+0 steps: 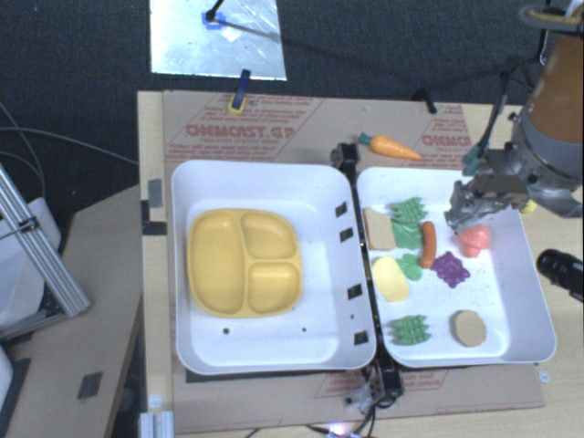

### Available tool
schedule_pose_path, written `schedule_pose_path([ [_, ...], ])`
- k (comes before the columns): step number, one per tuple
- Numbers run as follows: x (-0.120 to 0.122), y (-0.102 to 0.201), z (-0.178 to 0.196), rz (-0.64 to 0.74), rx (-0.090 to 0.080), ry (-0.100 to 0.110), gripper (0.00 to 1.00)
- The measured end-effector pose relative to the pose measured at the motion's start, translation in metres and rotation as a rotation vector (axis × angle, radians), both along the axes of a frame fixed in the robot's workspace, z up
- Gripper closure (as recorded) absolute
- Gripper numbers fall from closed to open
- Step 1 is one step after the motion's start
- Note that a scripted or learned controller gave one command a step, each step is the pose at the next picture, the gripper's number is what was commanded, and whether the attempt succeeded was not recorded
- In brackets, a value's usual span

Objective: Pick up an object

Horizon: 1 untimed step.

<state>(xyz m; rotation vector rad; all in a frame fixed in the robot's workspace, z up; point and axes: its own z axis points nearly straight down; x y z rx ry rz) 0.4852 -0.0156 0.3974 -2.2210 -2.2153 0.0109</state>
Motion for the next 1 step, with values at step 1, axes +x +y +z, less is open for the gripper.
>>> schedule_pose_path([
  [1,0.0021,0.0606,-0.0358,0.012,0.004,-0.008,1.00],
])
